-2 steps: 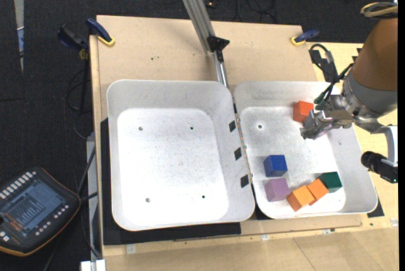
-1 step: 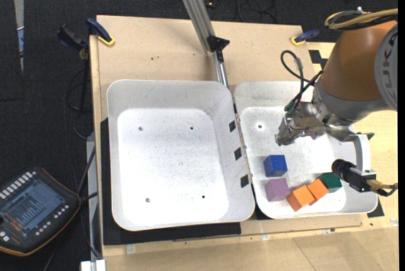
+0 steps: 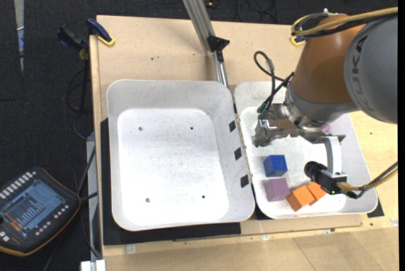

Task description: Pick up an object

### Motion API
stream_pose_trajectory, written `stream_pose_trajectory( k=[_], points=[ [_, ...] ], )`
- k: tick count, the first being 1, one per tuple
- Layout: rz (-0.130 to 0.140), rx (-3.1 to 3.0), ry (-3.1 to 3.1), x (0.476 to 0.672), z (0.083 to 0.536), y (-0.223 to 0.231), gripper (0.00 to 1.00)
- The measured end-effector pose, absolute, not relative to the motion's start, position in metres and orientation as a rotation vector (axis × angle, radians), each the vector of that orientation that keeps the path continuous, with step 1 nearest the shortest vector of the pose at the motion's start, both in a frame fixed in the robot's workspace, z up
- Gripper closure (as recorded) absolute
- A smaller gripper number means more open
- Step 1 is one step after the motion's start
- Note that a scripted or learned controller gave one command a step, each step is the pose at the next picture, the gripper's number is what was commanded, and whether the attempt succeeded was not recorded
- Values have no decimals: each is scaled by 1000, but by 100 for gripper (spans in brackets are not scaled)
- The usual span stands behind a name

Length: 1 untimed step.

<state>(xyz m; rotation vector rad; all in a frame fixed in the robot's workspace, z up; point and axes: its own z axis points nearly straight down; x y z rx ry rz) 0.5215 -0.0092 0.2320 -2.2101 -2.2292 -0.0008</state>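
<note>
- The grey arm with its orange band [image 3: 323,70] reaches in from the right and hangs over the right-hand shallow white bin [image 3: 248,99], covering much of that bin's upper half.
- The left-hand shallow white bin [image 3: 168,152] lies just beside it, their rims touching along the middle.
- The two-finger gripper [image 3: 267,130] sits low over the right bin's left part, just above and left of a small blue cube [image 3: 275,165].
- I cannot tell whether the jaws are parted or closed; the wrist and its cabling hide them, and nothing is seen between them.
- The blue cube rests on the bin floor, turned slightly off square to the bin walls; no long axis to speak of.
- A pale purple square block [image 3: 276,189] lies just below the blue cube, near but apart from it.
- An orange block [image 3: 304,195] lies right of the purple one, close beside it, its longer side running up to the right.
- A black cable end [image 3: 314,171] hangs above the orange block.
</note>
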Motion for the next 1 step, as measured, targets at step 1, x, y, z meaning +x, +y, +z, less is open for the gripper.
stream_pose_trajectory(
  k=[1],
  points=[
    [-3,-2208,-2232,512,237,54,100]
  ],
)
